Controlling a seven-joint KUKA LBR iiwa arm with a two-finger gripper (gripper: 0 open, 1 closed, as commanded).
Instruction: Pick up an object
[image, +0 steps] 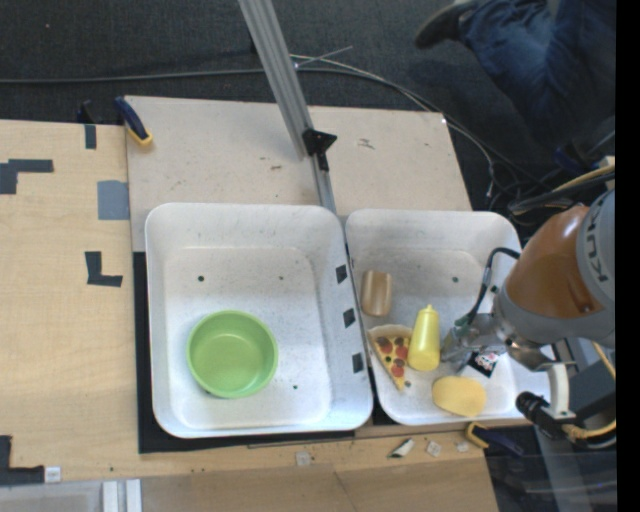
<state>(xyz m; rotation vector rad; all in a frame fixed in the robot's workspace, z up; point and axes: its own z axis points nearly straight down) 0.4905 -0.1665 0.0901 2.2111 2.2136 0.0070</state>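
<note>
Desk (60, 330) is light wood with grey and black tape marks, and a paler board lies under two white bins. Left bin (170, 240): green bowl (232, 353) near the front. Right bin (420, 235): brown block (376, 292), pizza slice (393, 352), yellow bottle (425, 338), yellow lemon-like piece (459, 395). Gripper (468, 347) sits low in the right bin just right of the bottle; can't tell its state. Dark floor and cables behind; metal pole (285, 80) rises at the back.

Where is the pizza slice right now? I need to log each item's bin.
The pizza slice lies in the right bin, near its front left corner, just left of the yellow bottle and below the brown block.
</note>
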